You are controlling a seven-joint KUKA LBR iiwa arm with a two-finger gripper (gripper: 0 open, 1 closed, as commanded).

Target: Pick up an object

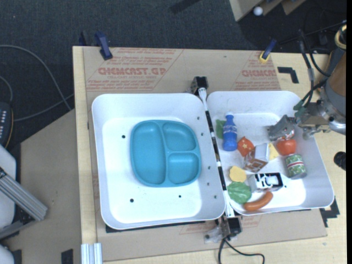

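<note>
You have open floor along the far side of the right white bin [258, 99]. Nearer you, a blue plastic bottle [229, 133], red tomato-like ball [286, 146], green-labelled can [295, 166] and orange sausage [257, 201] crowd together, leaving narrow gaps.

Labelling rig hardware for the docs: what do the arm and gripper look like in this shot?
The arm comes in at the right edge as a rounded grey body with an orange-tan section at the top, and dark cables run beside it. The gripper is a small, angular piece of grey metal over the right bin.
</note>
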